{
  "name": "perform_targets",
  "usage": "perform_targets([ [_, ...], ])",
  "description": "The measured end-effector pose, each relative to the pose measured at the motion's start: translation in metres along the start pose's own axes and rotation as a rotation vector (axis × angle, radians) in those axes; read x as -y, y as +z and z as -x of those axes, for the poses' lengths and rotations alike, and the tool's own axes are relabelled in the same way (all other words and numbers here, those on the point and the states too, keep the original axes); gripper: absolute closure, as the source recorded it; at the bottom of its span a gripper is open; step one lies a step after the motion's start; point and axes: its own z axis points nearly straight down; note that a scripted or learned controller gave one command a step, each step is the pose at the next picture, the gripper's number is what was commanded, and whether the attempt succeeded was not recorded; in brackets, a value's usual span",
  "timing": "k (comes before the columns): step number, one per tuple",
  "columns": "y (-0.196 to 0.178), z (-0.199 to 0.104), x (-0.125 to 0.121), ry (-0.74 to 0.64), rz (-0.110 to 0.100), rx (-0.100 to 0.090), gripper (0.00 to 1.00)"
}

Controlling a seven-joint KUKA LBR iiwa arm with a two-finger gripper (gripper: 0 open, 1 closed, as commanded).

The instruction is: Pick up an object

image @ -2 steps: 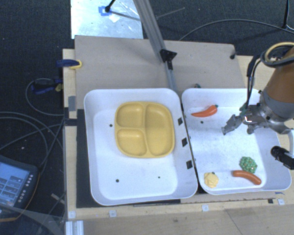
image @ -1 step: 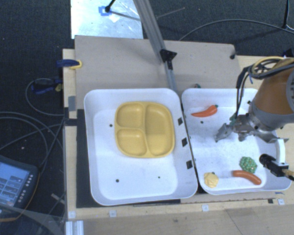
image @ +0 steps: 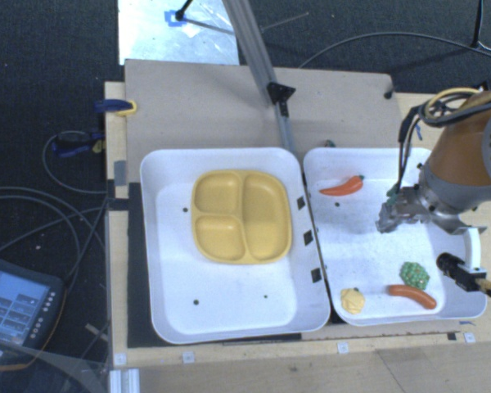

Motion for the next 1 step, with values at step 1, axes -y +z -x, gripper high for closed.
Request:
perform_targets([
  [1, -0.0635, 0.005, -0.0011, -0.004, 0.006, 0.002, 1.0],
])
